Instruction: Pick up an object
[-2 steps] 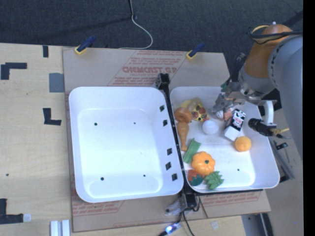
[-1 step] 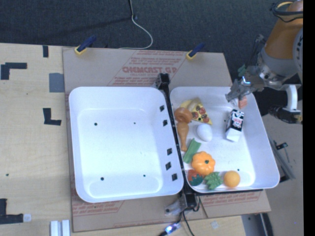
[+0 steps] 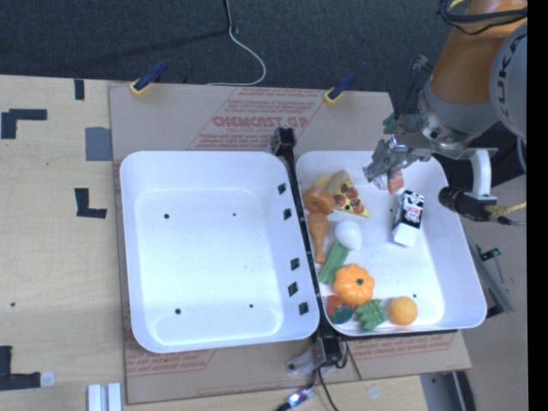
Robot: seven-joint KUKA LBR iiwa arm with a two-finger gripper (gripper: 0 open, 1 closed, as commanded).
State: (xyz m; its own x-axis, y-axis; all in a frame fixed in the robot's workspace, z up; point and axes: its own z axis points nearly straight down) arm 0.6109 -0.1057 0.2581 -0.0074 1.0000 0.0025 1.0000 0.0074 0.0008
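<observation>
My gripper point(image 3: 385, 171) hangs over the back of the right bin point(image 3: 458, 255), below the grey wrist and orange band. A small salmon-red piece point(image 3: 396, 181) sits right at its tip; whether it is gripped or lying on the bin floor is unclear. Just below stands a white carton with black patches point(image 3: 408, 217). To the gripper's left lie a pizza slice point(image 3: 347, 197), an orange-brown lump point(image 3: 317, 202) and a white egg point(image 3: 348, 234). Further forward are a green stick point(image 3: 333, 263), an orange pumpkin point(image 3: 353, 283), a green broccoli piece point(image 3: 370, 316) and an orange ball point(image 3: 402, 311).
The left bin point(image 3: 145, 229) adjoins the right one along a black-clipped divider point(image 3: 295, 229). Both bins rest on a cardboard sheet point(image 3: 248, 118) held by blue and yellow clamps. A thin black cable point(image 3: 244, 45) hangs at the back.
</observation>
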